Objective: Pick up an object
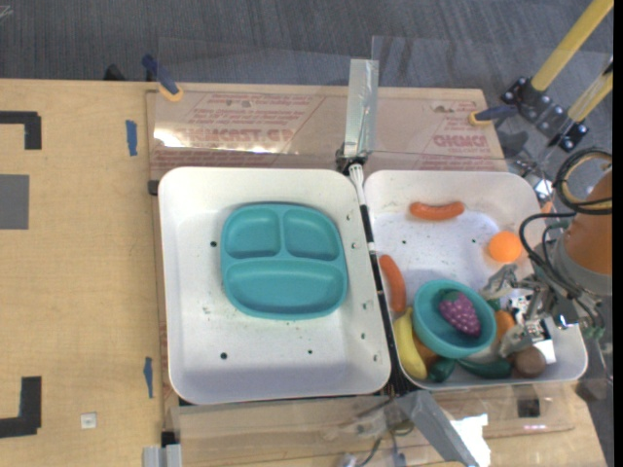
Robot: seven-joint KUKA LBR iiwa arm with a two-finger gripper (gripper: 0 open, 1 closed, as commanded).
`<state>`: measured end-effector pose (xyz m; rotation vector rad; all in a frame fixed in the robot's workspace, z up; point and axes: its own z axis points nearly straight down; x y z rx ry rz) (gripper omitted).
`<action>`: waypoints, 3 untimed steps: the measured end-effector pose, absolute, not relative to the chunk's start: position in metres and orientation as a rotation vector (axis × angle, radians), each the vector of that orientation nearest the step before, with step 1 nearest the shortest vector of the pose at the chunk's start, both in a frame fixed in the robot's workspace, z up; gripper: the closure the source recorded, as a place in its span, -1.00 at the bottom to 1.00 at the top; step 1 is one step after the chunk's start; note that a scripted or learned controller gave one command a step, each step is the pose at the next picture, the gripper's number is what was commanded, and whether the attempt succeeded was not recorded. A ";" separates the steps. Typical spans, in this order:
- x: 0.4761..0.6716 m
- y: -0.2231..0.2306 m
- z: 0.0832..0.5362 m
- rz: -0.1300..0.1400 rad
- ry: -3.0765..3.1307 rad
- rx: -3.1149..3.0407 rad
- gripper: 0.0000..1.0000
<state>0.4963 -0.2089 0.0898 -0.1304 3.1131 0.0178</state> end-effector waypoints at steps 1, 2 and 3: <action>0.494 -0.217 0.090 -0.003 3.102 -0.286 -1.00; 0.495 -0.217 0.089 -0.003 3.101 -0.337 -1.00; 0.492 -0.220 0.089 -0.005 3.096 -0.428 -1.00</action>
